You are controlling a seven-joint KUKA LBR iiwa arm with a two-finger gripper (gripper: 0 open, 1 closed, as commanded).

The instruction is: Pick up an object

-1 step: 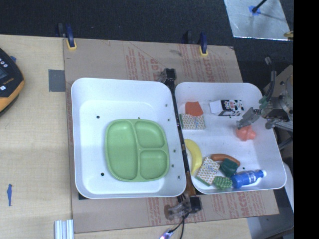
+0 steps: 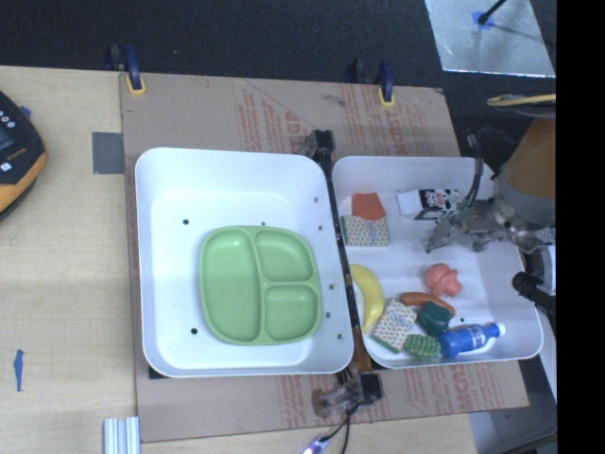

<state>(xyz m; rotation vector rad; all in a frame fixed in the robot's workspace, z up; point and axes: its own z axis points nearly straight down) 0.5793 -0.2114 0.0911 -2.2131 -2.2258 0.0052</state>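
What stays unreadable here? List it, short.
- End effector: small and dark over the right bin; whether its fingers are open or shut is too fine to read.
- Arm: cut off by the right edge.
- Small box: print too small to read.
- Yellow device: cut off by the left edge.

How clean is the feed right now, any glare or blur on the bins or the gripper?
Camera view: lighting is even and soft, with faint shadows inside the left bin; the green divided plate is sharp enough. The right bin reads bright white without washing out its objects. The gripper looks slightly soft, its fingers hard to resolve. Small items like the blue bottle lack fine detail.
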